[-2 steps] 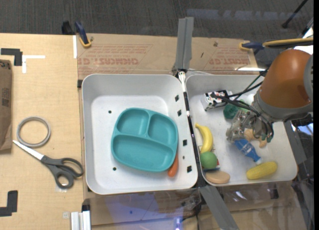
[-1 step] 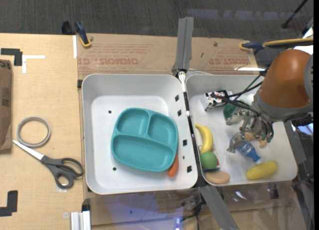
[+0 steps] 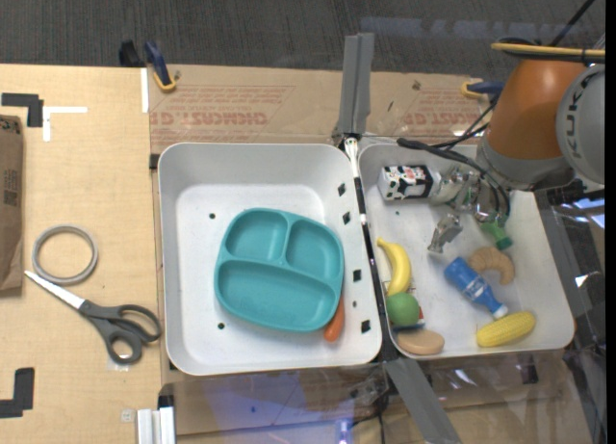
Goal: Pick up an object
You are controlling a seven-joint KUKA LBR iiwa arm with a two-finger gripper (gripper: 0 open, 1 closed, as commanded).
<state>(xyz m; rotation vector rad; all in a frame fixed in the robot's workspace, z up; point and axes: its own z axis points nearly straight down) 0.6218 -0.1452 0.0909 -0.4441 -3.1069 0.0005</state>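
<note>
My gripper (image 3: 446,236) hangs over the middle of the right bin (image 3: 551,269), reaching in from the right under the orange-banded wrist. It is above bare bin floor, just up and left of a blue bottle (image 3: 474,285). A yellow banana (image 3: 396,265) lies to its left by the bin's left wall. A tan croissant (image 3: 495,262) and a small green piece (image 3: 497,233) lie to its right. A black-and-white spotted item (image 3: 406,181) sits at the back, partly under the wrist. I see nothing held in the gripper.
A green ball (image 3: 404,310), a tan bun (image 3: 420,342) and a yellow corn cob (image 3: 505,328) lie along the right bin's front. The left bin (image 3: 183,240) holds a teal divided plate (image 3: 281,270) with an orange carrot (image 3: 334,323) beside it. Scissors (image 3: 106,317) and a tape ring (image 3: 64,252) lie on the bench.
</note>
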